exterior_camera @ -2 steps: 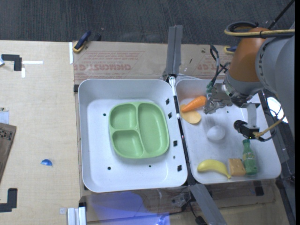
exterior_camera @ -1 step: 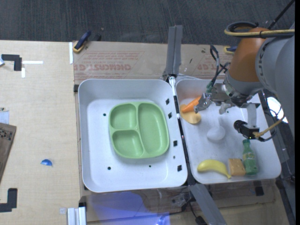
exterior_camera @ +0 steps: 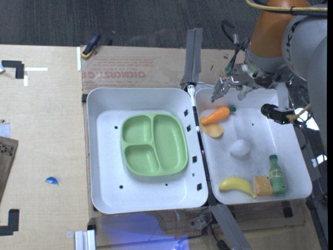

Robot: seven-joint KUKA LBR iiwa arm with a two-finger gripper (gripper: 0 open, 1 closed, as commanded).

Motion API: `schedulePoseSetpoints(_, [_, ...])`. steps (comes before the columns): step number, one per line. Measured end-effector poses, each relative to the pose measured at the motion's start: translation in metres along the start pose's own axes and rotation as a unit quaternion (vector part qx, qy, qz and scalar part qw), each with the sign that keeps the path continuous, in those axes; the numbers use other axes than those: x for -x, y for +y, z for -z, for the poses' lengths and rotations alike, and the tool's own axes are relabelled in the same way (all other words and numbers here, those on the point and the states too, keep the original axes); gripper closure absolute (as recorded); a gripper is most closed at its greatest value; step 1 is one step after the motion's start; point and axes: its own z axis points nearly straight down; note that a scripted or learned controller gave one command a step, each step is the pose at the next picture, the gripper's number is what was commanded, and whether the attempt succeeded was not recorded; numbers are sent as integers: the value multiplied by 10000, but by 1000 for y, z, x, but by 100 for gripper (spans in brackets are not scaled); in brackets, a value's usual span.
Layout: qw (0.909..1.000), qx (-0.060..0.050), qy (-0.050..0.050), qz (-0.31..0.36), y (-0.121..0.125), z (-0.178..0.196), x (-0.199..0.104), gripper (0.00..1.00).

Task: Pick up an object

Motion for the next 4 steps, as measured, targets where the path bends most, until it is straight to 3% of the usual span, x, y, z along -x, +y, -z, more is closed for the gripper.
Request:
schedulePoseSetpoints(1, [9998,-13,0,174,-6,-41,57,0])
schedulePoseSetpoints(2, [9989,-11,3,472,-20,-96,89,0])
schedulePoseSetpoints(3, [9989,-7,4,477,-7,-100,31,0])
schedulePoseSetpoints(4, [9988,4,-1,480,-4,-39,47,0])
